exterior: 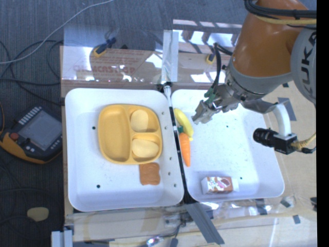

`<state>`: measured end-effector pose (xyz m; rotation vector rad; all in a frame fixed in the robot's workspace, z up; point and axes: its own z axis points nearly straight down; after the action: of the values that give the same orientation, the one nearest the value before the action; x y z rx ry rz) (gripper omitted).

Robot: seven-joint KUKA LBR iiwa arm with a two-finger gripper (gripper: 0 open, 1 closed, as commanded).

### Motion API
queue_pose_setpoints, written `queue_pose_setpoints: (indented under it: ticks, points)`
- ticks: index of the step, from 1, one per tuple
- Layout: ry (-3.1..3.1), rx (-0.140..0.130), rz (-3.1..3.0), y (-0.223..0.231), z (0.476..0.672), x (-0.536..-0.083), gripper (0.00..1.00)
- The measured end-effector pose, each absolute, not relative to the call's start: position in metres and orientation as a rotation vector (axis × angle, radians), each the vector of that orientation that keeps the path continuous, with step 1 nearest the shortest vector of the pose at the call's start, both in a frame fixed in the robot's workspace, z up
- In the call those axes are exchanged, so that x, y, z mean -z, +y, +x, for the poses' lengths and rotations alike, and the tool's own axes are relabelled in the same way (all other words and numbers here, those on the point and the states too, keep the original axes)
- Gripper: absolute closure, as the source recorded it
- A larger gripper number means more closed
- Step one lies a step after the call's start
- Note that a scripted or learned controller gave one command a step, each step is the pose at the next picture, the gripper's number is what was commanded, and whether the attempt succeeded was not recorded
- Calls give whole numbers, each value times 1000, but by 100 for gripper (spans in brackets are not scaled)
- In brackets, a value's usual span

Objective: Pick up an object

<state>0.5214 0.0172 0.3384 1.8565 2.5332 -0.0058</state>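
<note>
The two-finger gripper [201, 115] hangs over the right white bin [257, 189] near its left wall, apparently on approach; whether it is wide or narrow I cannot tell. Just beside it lie 1 yellow plastic banana [183, 122] and 1 orange plastic carrot [185, 149]. Next: descend onto the banana.

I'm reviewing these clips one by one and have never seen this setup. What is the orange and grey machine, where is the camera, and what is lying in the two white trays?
The machine is a robot arm reaching in from the right. One fixed camera looks down on the bench at a slant. The arm's two-finger gripper hangs over the right bin, near its upper left corner. I see nothing between its fingers.

The left bin holds a yellow divided plate and a brown toast-like piece just below it. The right bin holds a banana and a carrot along its left wall, and a small printed packet near the front. A handheld controller lies on the floor at left.
</note>
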Motion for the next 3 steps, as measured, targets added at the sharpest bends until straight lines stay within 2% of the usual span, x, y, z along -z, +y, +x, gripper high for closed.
queue_pose_setpoints:
  ticks: [1,2,3]
  points:
    - [2323,7,2119,19,484,-246,100]
    - [2217,7,2232,-42,483,-182,100]
    - [2668,3,1667,35,505,-182,100]
